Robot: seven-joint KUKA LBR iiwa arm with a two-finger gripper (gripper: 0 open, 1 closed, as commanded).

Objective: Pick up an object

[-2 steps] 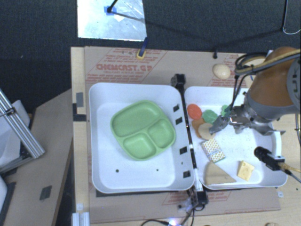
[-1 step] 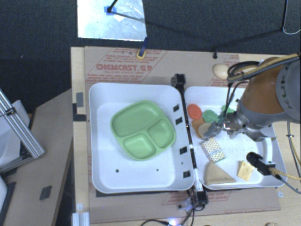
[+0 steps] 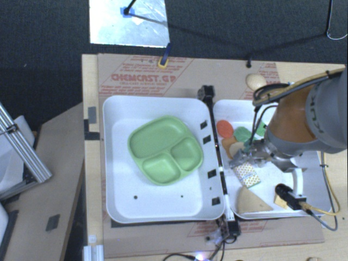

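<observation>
The right bin (image 3: pixel 312 200) holds several small items. A red round piece (image 3: pixel 224 128) and a green piece (image 3: pixel 242 133) lie at its far left, with a tan piece (image 3: pixel 236 146) just in front of them. A speckled white-and-green square (image 3: pixel 248 174) lies mid-bin, and a tan wedge (image 3: pixel 253 202) rests at the front edge. My gripper (image 3: pixel 246 157) hangs low over the bin's left half, just above the speckled square and beside the tan piece. The arm's grey and orange body (image 3: pixel 296 118) covers the middle of the bin.
The left bin (image 3: pixel 122 200) holds a green divided plate (image 3: pixel 165 150). A black divider (image 3: pixel 213 145) with clips runs between the bins. A pale egg-shaped object (image 3: pixel 254 81) sits on the bench behind the right bin. A small yellow piece (image 3: pixel 280 201) lies near the wedge.
</observation>
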